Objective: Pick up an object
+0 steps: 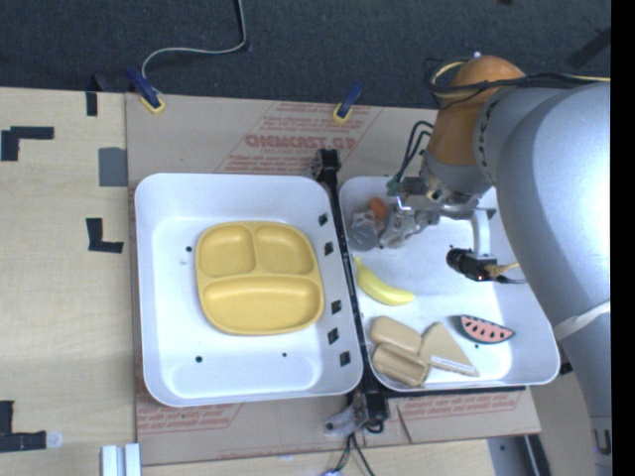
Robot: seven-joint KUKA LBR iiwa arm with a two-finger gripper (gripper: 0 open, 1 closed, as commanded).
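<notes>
**Over the right bin, nothing lifted yet**

From the one overhead camera, we've got the gripper (392, 224) low at the right bin's (531, 360) back corner. Can't tell how the jaws stand. Banana (383, 287), watermelon slice (484, 330) and bread (399, 350) all lie loose, so the pick remains.

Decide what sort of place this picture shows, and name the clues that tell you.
Probably a robotics lab bench set up for grasping trials: a grey arm reaches over two white bins, toy food like a banana lies inside, and clamps pin cardboard down.
</notes>
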